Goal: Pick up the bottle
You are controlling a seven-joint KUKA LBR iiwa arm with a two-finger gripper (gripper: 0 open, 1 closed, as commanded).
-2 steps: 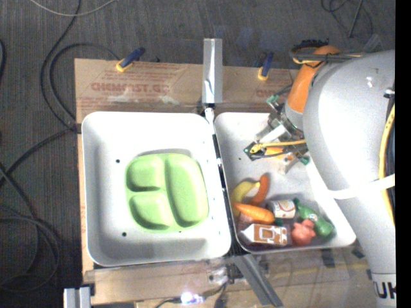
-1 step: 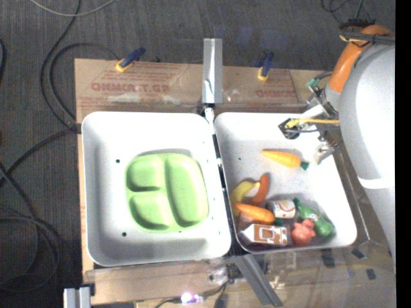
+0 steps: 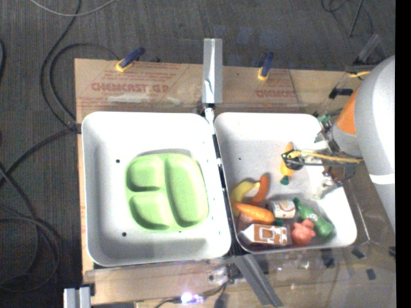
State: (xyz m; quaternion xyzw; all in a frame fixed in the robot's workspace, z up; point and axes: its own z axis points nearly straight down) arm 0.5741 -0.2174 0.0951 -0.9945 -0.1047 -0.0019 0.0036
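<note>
In the right bin (image 3: 270,130), a glossy green bottle (image 3: 314,218); end effector (image 3: 324,172) grip seemingly unreadable.

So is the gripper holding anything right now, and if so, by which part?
Cannot be told. The gripper sits in the right bin above the toy pile, well apart from the green bottle, but its fingertips are too small to read.

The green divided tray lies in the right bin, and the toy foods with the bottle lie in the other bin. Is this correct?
Not quite. The camera view shows the green divided tray in the left bin; the toy foods and the bottle lie in the right bin.
</note>
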